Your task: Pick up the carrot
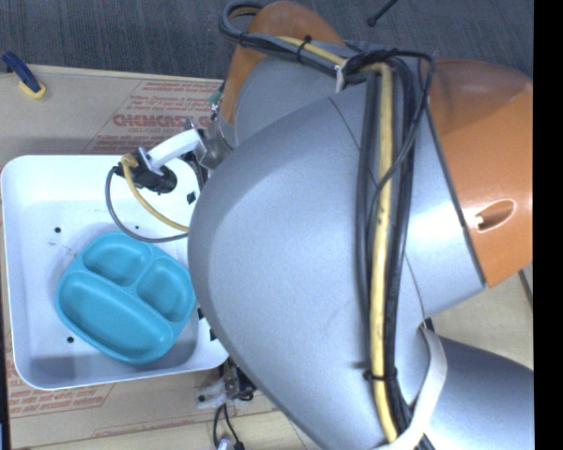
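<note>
Claw [209, 144] first: it sits just left of the frame's upper middle, tucked under the grey arm [357, 251], and we cannot tell whether it is apart or together. Just below and left of it is the bin [14, 251], and the claw hangs near that bin's back wall. A blue plate [122, 293] with three wells lies in the lower half of the bin, its wells bare. The white floor around it, as far as we see it, carries only a few dark specks. Where the carrot lies we cannot tell, since the arm covers the bin's right side and everything to the right of it. We judge the step in hand to be the approach, with nothing gripped that we can see. To do it well we would locate the carrot first and come down over its middle with the claw across its width. We would also keep off the plate's rim and the bin wall, and close only once low enough.
</note>
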You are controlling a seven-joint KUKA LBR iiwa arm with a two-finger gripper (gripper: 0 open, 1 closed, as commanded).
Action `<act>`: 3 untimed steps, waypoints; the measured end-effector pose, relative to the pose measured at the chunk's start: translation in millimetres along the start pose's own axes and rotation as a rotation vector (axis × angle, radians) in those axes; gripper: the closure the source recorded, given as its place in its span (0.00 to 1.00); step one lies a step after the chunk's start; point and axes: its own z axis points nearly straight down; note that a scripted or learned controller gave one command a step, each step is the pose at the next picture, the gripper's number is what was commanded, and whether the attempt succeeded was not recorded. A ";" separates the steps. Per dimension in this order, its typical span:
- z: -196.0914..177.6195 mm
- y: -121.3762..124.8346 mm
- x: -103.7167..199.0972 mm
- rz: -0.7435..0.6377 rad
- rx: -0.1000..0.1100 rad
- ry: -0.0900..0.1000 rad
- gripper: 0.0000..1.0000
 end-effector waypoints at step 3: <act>30.1 58.9 -53.0 -0.023 0.010 0.001 0.00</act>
